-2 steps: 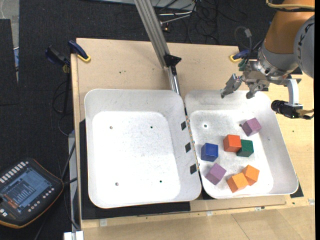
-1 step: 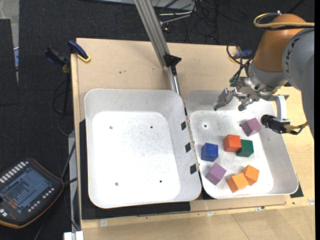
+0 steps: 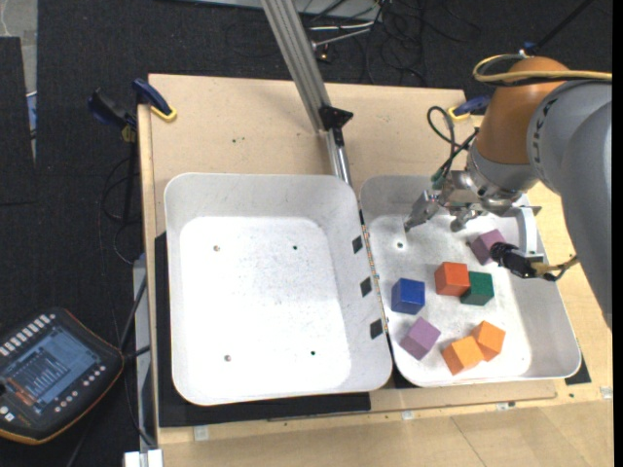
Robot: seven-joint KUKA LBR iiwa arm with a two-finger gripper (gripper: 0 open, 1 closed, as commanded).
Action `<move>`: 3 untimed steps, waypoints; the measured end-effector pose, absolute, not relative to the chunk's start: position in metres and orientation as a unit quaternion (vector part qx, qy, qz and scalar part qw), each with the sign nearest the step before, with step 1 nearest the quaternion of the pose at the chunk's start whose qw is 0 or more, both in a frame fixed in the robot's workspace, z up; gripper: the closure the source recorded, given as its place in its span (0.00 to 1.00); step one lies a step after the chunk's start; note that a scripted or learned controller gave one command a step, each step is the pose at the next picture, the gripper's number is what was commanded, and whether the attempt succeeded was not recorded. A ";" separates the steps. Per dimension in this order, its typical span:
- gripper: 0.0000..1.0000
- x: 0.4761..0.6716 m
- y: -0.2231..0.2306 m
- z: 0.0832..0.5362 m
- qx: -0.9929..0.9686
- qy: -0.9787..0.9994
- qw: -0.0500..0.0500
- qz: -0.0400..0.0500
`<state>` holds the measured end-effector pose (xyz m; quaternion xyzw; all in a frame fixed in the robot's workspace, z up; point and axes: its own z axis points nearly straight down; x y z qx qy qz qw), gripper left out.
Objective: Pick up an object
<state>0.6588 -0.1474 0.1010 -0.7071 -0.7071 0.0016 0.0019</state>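
Several small blocks lie in the right bin (image 3: 551, 356): a blue cube (image 3: 408, 295), a red-orange cube (image 3: 451, 278), a dark green cube (image 3: 477, 288), a purple cube (image 3: 421, 338), two orange cubes (image 3: 460, 355) (image 3: 490, 340) and a lilac block (image 3: 487, 245). My gripper (image 3: 432, 224) hangs over the far part of that bin, open, its fingers spread with nothing between them. It is above and behind the blue cube, and left of the lilac block.
The left bin (image 3: 177, 261) adjoins the right one across a shared rim with black clips (image 3: 368, 285). A metal strut (image 3: 311, 86) slants down to the bins' far junction. A teach pendant (image 3: 49, 368) lies off the bench at lower left.
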 end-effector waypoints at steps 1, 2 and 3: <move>1.00 0.661 -0.148 0.116 -0.707 -0.707 -0.002 -0.001; 1.00 0.667 -0.156 0.171 -0.707 -0.707 -0.002 -0.001; 1.00 0.668 -0.156 0.211 -0.706 -0.708 -0.003 -0.002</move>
